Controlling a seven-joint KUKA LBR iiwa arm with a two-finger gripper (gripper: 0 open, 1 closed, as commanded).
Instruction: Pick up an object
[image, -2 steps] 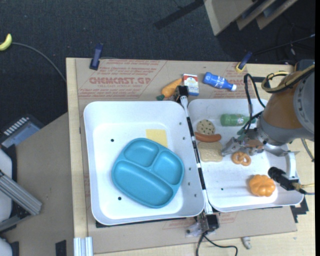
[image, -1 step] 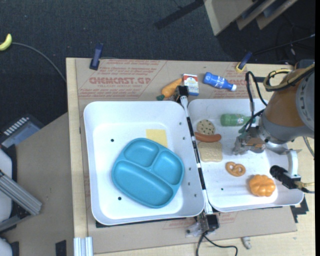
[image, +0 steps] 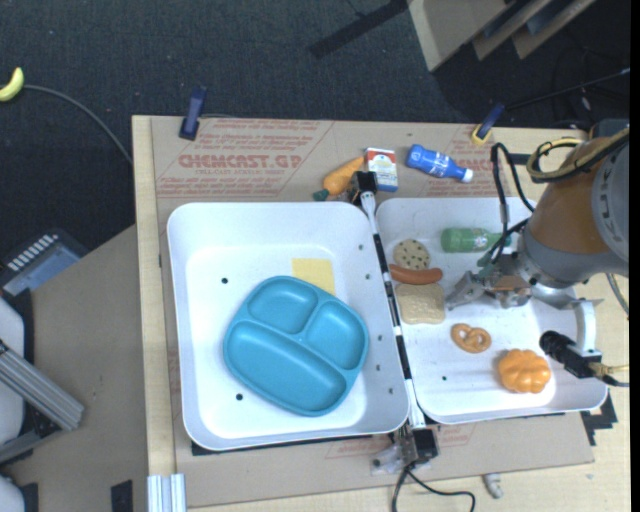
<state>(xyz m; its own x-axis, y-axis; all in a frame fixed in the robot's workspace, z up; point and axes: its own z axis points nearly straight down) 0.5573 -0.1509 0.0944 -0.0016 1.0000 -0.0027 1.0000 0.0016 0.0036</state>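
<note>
The right bin (image: 560, 400) holds a round cookie (image: 411, 252), a red sausage (image: 415, 273), a bread slice (image: 421, 304), a pretzel (image: 470, 338), an orange pumpkin-like toy (image: 524, 371) and a green bottle (image: 465, 240). My gripper (image: 485, 288) hangs low over the middle of this bin, just right of the bread slice and above the pretzel. The grey arm with its orange band (image: 575, 215) covers the bin's right side. Nothing shows in the gripper's hold.
The left bin (image: 200, 250) carries a blue divided plate (image: 295, 343) and a yellow cheese slice (image: 314, 271). Behind the bins lie a blue bottle (image: 438, 163), a small carton (image: 381, 169) and an orange toy (image: 343, 176). Cables (image: 520, 160) loop at the right.
</note>
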